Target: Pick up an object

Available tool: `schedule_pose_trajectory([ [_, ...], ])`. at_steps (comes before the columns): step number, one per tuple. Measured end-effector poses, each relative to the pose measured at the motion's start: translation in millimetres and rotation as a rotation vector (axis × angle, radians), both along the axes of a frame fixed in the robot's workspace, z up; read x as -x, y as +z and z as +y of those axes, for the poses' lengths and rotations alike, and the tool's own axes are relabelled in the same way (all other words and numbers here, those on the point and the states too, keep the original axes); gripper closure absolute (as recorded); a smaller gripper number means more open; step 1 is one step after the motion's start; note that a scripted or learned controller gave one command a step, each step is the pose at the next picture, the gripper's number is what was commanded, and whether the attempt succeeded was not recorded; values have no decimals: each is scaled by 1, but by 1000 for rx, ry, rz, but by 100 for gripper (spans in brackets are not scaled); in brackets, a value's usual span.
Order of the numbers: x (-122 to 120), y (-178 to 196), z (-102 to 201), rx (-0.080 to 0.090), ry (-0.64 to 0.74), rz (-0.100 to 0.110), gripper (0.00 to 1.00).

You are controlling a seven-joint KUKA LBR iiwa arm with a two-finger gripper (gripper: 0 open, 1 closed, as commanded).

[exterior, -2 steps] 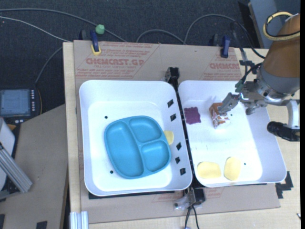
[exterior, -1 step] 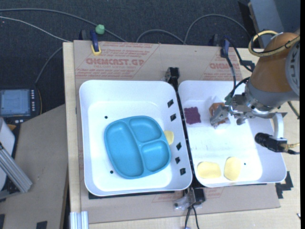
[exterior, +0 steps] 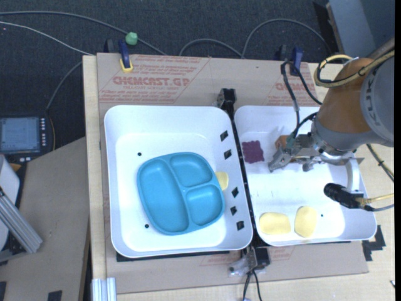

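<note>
Gripper [exterior: 280, 160]: low over the right bin [exterior: 269, 119], in its upper left part, reached in from the right under the orange-banded wrist.
Fingers: a metal tip shows pointing down and left, but whether the pair stands wide or narrow I cannot tell.
Held item: nothing is seen between the fingers; a small orange-brown patch sits just beside the tool's upper edge, too small to name.
Nearest object: a dark purple block [exterior: 252, 151] lies flat on the bin floor, just left of the gripper, apart from it and near the bin's left wall.
Other objects, right bin: two pale yellow pieces [exterior: 276, 224] rest side by side along the front edge, well apart from the gripper.
Left bin [exterior: 119, 168]: a blue divided tray [exterior: 180, 192] lies flat, with a small yellow piece [exterior: 222, 180] touching its right rim.
Step in hand: judged as lining up on a pick, most likely the purple block.
Doing it well: centre over the block, keep clear of the wall between the bins, straddle the block squarely, descend straight down, close only once both sides are bracketed.
Risk: the block is low and close to the wall, so an off-centre closing may nudge it aside.
</note>
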State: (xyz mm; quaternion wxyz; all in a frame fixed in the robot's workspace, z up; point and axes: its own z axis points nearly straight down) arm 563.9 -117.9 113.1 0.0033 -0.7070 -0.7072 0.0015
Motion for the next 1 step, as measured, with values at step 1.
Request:
schedule_pose_trajectory([
  [1, 1, -30, 1, 0, 0, -1, 0],
])
